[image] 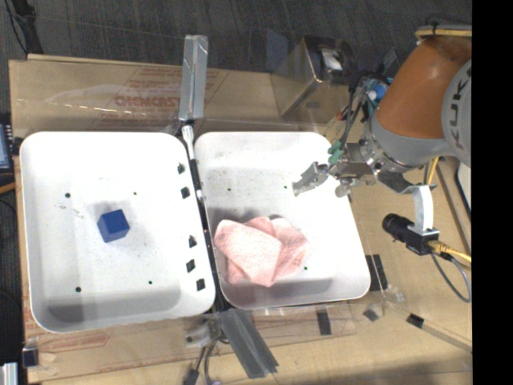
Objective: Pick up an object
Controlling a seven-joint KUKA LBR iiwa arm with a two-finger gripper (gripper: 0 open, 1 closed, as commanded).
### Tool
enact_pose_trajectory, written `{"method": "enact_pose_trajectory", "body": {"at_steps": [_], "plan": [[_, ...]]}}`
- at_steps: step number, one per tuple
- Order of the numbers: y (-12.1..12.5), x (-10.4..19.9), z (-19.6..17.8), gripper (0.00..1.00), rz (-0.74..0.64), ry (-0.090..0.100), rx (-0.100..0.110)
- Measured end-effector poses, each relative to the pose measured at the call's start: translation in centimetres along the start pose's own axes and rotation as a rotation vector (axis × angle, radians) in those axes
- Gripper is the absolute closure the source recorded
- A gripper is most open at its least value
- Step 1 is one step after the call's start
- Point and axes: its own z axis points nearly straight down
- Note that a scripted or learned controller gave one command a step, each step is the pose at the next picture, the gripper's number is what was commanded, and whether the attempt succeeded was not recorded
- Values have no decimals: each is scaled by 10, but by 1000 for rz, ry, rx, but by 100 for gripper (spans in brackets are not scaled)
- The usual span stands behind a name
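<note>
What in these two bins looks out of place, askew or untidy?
The pink cloth in the right bin lies crumpled in a heap rather than flat. The blue cube in the left bin sits squarely; nothing else stands out.

You have two candidates on the bench. The first is a small blue cube with a matte, foam-like surface point(114, 224); it sits flat on the floor of the left shallow white bin point(48, 155), a little left of that bin's middle, well apart from every wall, with its top face and two side faces toward you. The second is a crumpled pale pink cloth of soft, towel-like fabric point(260, 250); it lies bunched in loose folds in the right shallow white bin point(240, 147), toward the near end, its left edge just beside the wall shared with the left bin.
</note>
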Motion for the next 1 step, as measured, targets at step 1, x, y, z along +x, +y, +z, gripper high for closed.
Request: {"method": "enact_pose_trajectory", "body": {"at_steps": [1], "plan": [[-12, -44, 145, 0, -21, 1, 2]]}}
